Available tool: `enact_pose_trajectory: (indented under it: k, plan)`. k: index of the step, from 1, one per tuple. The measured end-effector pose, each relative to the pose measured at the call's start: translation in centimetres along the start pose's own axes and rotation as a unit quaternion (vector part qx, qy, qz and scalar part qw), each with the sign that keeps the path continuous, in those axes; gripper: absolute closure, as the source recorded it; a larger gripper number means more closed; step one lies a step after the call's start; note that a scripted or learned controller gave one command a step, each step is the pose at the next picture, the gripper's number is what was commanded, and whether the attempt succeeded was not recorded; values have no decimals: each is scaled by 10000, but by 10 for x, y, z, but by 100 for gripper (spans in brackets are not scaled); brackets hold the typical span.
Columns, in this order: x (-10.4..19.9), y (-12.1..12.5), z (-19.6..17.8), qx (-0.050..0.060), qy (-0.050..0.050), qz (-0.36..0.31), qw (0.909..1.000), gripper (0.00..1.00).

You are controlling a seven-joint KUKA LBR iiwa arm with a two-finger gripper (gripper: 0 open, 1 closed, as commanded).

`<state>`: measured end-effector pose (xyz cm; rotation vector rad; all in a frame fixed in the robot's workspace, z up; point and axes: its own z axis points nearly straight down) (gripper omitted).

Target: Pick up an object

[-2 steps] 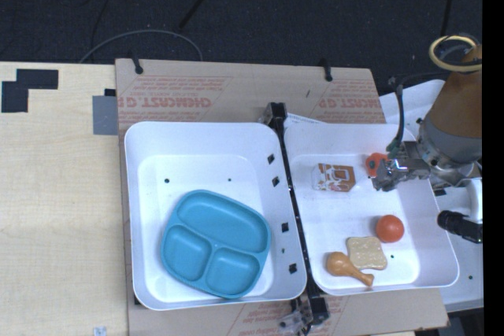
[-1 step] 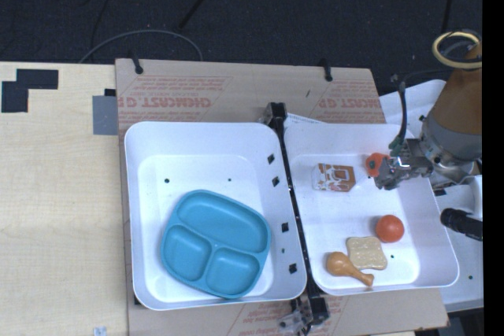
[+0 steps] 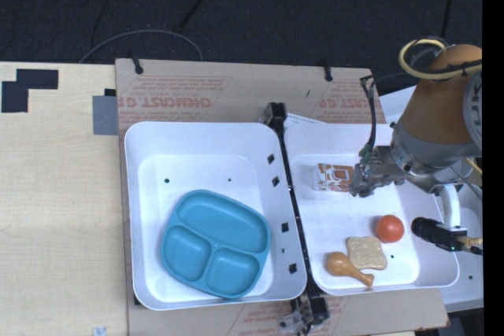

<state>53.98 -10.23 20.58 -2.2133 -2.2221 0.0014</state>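
In the right bin (image 3: pixel 315 252) lie a small white and orange packet (image 3: pixel 332 176), a red tomato (image 3: pixel 389 228), a slice of toast (image 3: pixel 367 252) and a tan chicken drumstick (image 3: pixel 347 267). My gripper (image 3: pixel 364 183) hangs low at the packet's right end, close to it or touching it. The tomato, toast and drumstick lie apart from the gripper, toward the bin's front.
The left bin (image 3: pixel 150 169) holds a blue three-compartment plate (image 3: pixel 214 243). A black divider (image 3: pixel 285 201) runs between the bins. The arm (image 3: pixel 441 114) comes in from the right over the right bin's far corner. Cardboard lies under both bins.
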Motion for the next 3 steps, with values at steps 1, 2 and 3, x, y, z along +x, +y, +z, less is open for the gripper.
enact_pose_trajectory:
  k: [1,2,3]
  plan:
    - [57,-3,-12,-9,1,-7,10000,100]
    - [114,-6,-23,-11,-2,-10,10000,100]
    - [176,-13,-24,1,-3,-12,10000,100]
